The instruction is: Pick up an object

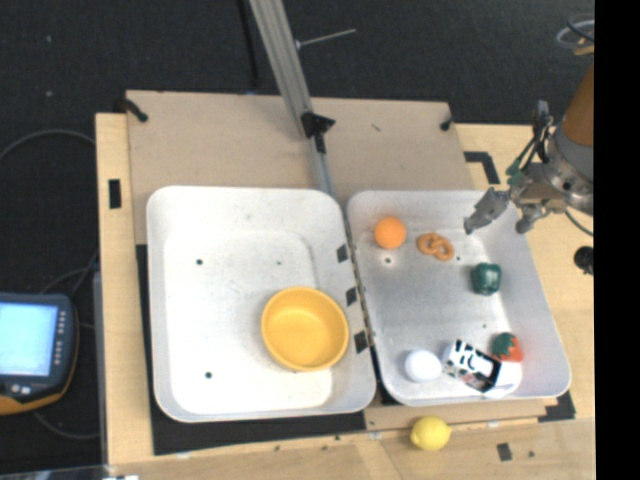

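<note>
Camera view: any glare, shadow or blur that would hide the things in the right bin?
Camera view: lighting is even and soft, no harsh glare on the right bin; the orange ball, pretzel-like piece and green object read clearly; the gripper is slightly soft; fine detail is grainy.

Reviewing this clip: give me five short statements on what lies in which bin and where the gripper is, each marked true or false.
1. The yellow bowl sits in the left bin. True.
2. The orange ball lies in the left bin. False: it lies in the right bin.
3. The yellow lemon lies on the bench, outside both bins. True.
4. The gripper holds the green object. False: that object lies apart from it in the right bin.
5. The white ball is in the right bin. True.
</note>
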